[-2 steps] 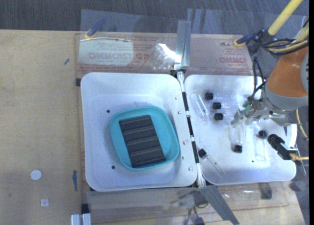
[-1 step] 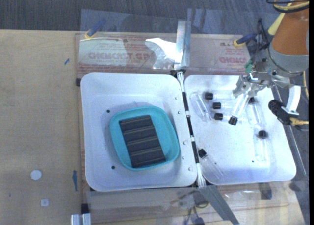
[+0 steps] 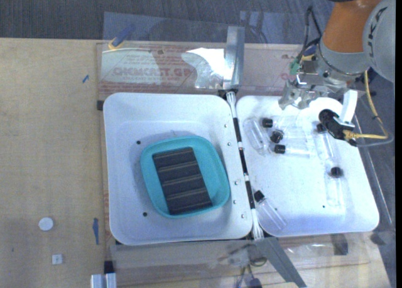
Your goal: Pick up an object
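Several clear plastic tubes [image 3: 284,136] with black caps are lying in the right bin [image 3: 352,214], likely light, stiff and slippery, best pinched across the middle. The gripper [image 3: 300,95] is hovering over that bin's far edge; the state of its fingers cannot be told.

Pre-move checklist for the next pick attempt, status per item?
1. Target present: clear plastic tubes with black caps lie in the right white bin: ok.
2. Pincer over that bin's far edge, near the tubes: ok.
3. Pincer open or shut: cannot tell.
4. Object already held: cannot tell.
5. Teal plastic tray with dark ribbed insert sits in the left white bin, apart from the arm: ok.
6. Yellow cable hangs over the right bin, possible snag: not ok.
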Available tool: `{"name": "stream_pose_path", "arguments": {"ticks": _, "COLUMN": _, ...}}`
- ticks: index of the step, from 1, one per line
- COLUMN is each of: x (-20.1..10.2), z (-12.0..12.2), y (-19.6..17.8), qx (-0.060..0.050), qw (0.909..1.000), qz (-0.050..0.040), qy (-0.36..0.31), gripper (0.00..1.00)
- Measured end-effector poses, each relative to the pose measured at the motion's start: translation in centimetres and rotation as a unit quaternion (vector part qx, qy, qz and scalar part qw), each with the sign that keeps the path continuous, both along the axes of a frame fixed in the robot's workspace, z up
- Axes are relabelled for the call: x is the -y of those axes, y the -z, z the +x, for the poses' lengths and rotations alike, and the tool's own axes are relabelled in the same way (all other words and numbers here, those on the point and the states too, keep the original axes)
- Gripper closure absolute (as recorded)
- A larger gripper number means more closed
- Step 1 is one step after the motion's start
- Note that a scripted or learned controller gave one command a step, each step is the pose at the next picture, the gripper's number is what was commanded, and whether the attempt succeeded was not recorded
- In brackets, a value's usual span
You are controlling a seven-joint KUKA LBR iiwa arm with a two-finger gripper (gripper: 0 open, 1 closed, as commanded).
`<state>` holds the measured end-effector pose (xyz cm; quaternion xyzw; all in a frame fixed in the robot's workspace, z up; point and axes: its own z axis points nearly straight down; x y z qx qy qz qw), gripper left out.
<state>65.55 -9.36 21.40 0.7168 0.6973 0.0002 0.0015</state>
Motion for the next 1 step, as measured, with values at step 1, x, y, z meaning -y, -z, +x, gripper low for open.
{"name": "stream_pose_path", "arguments": {"ticks": 1, "x": -1.31, "z": 1.15, "y": -1.70, "qx": 0.000, "qw": 0.9962, "qz": 0.0001, "qy": 0.087, "gripper": 1.00}}
